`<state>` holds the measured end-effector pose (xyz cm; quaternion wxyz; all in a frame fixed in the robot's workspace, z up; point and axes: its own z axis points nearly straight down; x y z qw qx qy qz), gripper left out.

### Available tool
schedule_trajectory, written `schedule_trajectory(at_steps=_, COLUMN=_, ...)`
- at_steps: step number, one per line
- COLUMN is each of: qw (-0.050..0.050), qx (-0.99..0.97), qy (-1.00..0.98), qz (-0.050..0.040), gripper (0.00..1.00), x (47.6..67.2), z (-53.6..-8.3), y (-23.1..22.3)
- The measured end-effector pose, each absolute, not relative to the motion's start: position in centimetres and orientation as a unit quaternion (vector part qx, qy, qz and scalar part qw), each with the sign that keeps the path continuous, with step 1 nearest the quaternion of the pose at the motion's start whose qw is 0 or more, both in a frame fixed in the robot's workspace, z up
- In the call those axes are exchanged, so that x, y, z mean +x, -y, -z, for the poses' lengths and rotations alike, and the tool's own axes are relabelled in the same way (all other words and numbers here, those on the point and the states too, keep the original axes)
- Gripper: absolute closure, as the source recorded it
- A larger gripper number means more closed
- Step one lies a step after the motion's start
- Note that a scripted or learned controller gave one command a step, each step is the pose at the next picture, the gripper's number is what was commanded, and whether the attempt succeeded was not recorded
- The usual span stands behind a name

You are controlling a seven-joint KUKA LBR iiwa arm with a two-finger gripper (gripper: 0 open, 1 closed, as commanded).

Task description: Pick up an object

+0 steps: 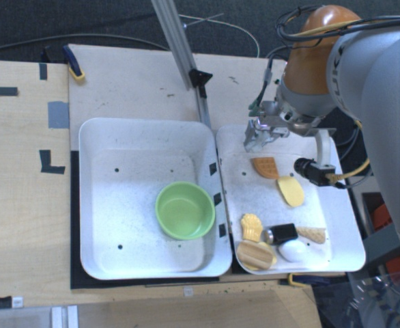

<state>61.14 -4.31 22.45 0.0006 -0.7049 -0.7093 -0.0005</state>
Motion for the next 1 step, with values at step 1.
schedule_trajectory(at_steps=1, qw=0.001, qx=-0.705, qy=0.709, qz=0.0, gripper=1.0, x=63.31, z=-21.5, y=-0.64)
